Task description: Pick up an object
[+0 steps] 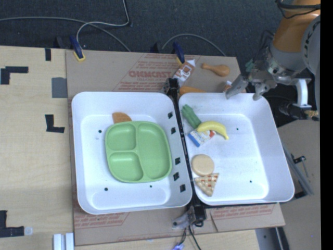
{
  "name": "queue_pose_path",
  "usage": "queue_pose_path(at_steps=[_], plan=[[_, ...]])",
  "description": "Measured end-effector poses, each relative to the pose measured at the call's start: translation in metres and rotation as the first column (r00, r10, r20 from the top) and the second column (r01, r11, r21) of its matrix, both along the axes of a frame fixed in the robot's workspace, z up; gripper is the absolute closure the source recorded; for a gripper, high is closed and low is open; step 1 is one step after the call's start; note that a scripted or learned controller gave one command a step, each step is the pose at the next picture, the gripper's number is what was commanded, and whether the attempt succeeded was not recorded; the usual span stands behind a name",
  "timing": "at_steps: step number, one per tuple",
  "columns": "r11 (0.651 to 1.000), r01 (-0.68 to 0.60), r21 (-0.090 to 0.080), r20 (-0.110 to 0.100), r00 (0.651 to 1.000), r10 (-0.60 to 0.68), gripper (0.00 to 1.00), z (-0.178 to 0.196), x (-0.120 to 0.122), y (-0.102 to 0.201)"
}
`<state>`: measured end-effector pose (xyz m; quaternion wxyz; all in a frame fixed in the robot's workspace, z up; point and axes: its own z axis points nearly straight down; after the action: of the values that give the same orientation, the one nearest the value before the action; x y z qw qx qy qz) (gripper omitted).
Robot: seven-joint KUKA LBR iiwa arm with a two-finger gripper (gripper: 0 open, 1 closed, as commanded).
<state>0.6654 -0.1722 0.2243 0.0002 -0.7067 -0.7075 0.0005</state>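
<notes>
The right bin (260, 155) holds a yellow banana (213, 128), a green cucumber-like piece (190, 115), a small white, blue and red packet (200, 137), a round tan biscuit (202, 164) and a waffle-patterned wedge (207, 183). All lie along the bin's left side. My gripper (243, 89) hangs open above the bin's far right rim, with nothing between its two fingers. It stands well to the upper right of the banana.
The left bin (86, 139) carries a green divided plate (138, 151) with an orange-brown piece (122, 117) behind it. A tan wooden-spoon-like item (215, 68) and a small wrapper (183, 72) lie on the cardboard beyond the bins. Cables run across the dark floor at the back.
</notes>
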Motion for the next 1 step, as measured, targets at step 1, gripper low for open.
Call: queue_pose_path(at_steps=[1], plan=[[1.000, -0.001, 0.001, -0.002, 1.000, 0.001, 0.00, -0.0919, 0.0022, 0.0482]])
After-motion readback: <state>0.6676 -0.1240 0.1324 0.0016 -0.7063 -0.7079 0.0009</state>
